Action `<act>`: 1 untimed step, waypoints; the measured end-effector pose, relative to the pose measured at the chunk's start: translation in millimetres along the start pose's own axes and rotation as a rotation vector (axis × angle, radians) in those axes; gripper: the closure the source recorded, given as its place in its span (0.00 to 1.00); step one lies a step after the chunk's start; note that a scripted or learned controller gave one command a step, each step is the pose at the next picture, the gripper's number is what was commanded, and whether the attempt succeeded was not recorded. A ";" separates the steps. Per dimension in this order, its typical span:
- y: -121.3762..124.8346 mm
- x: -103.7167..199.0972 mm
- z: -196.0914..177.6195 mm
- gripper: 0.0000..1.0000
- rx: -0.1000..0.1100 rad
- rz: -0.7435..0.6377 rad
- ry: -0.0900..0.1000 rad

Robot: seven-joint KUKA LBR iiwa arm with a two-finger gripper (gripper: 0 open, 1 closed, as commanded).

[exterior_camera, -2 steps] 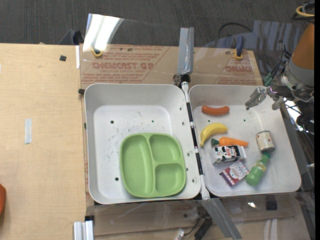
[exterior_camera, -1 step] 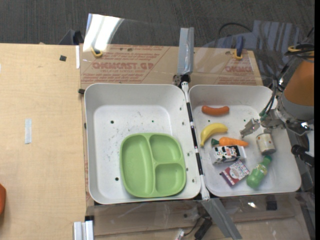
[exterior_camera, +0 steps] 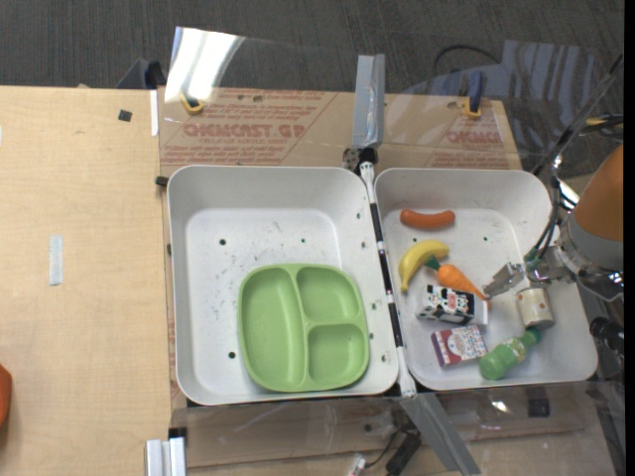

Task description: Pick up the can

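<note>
The bench (exterior_camera: 79, 266) is a pale wooden top, and most of its bare surface lies far from the gripper (exterior_camera: 508, 278), on the side away from the arm. Two shallow white bins sit on it side by side. The right bin (exterior_camera: 556, 365) lies directly under the gripper; the left bin (exterior_camera: 193, 305) is the farther one, touching it along a shared edge. A brown cardboard sheet (exterior_camera: 298, 127) with red lettering lies flat behind both bins. A small clear strip (exterior_camera: 56, 261) and a tiny black piece (exterior_camera: 124, 116) rest on the bare wood, well apart from the gripper.
</note>
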State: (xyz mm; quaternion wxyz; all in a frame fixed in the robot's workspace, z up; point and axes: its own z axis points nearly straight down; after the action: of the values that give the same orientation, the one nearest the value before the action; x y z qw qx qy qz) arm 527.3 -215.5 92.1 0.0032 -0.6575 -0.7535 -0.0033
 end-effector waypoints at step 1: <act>-32.7 0.3 -22.8 0.00 0.001 0.019 -0.006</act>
State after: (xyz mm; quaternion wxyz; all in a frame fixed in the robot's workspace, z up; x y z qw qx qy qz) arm 494.9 -219.8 114.9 0.0015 -0.6646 -0.7472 -0.0010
